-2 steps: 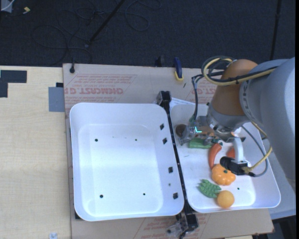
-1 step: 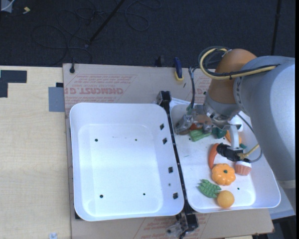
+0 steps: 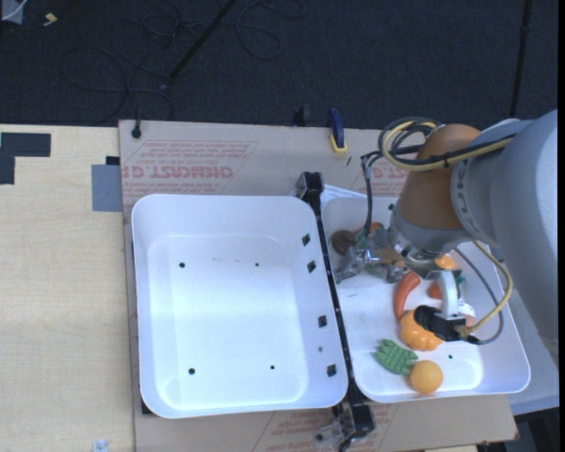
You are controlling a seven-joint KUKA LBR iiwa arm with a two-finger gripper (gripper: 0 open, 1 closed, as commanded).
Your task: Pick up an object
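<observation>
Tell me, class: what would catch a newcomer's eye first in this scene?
The big grey arm with its orange band dominates, reaching in from the right over the right bin. Beneath it lies a bright cluster of toys: an orange ball, a green leafy piece and a red-orange carrot shape. The left bin is a broad white expanse.

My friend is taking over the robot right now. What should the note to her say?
Claw: low in the right bin, near its upper left part. I cannot tell if it is open or shut, and nothing shows held in it.
Things: all in the right bin. An orange ball sits near the front edge, a green toy just left of it, an orange toy above them, and a red-orange piece under the arm. The left bin is beside it.
Done: the arm has reached into the bin.
Left: grab one thing and lift it.
</observation>
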